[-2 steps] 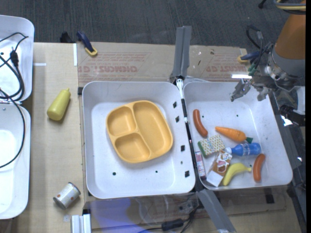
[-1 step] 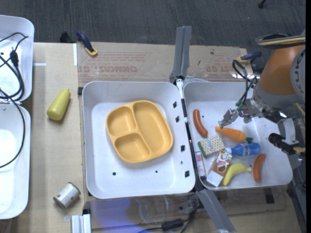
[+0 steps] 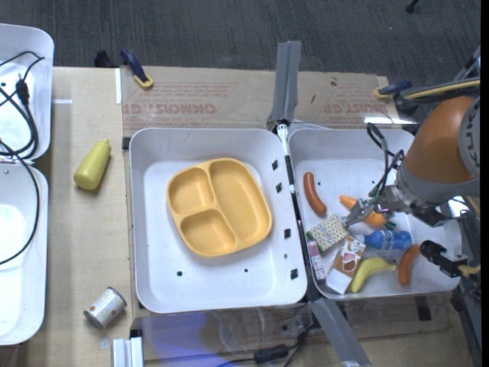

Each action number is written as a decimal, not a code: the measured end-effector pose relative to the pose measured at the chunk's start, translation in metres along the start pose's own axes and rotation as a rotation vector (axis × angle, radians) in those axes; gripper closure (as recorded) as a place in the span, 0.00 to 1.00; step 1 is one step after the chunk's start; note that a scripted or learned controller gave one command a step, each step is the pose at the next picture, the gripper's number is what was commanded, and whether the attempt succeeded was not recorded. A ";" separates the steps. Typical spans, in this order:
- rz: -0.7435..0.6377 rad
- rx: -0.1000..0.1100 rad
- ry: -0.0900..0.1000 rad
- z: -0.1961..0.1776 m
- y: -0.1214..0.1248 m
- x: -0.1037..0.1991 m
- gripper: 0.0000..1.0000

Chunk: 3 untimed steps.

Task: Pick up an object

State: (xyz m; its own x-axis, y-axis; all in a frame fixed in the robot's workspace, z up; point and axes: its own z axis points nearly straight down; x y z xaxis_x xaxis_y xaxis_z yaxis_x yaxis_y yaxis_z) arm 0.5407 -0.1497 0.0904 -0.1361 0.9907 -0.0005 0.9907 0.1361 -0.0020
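My gripper [image 3: 365, 213] is low in the right bin [image 3: 336, 147], its fingers down among the toys. It sits right at an orange carrot-like piece [image 3: 353, 202] and an orange object [image 3: 376, 219]. A blue bottle [image 3: 388, 241] lies just right of it, a yellow banana [image 3: 367, 272] and a red sausage [image 3: 407, 264] nearer the front. A patterned packet [image 3: 328, 232] and a small printed box [image 3: 348, 260] lie left of the fingers. Another red sausage [image 3: 314, 193] rests toward the bin's left wall.
The left bin [image 3: 153, 281] holds a yellow three-compartment plate [image 3: 219, 206]. On the bench to the left lie a yellow mustard bottle [image 3: 92, 165] and a small can [image 3: 105, 306]. A grey divider post [image 3: 286, 82] stands between the bins at the back.
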 end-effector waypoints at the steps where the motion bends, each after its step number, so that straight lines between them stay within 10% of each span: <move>1: -0.200 -0.002 0.001 -0.013 -0.041 -0.012 0.00; 2: -0.048 -0.005 -0.002 -0.001 -0.004 0.007 0.00; 3: -0.045 -0.001 -0.001 -0.008 -0.005 0.006 1.00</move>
State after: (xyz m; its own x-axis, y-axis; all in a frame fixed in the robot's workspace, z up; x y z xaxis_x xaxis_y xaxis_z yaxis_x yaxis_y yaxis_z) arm 0.5352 -0.1440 0.0984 -0.1806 0.9836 -0.0013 0.9836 0.1806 -0.0011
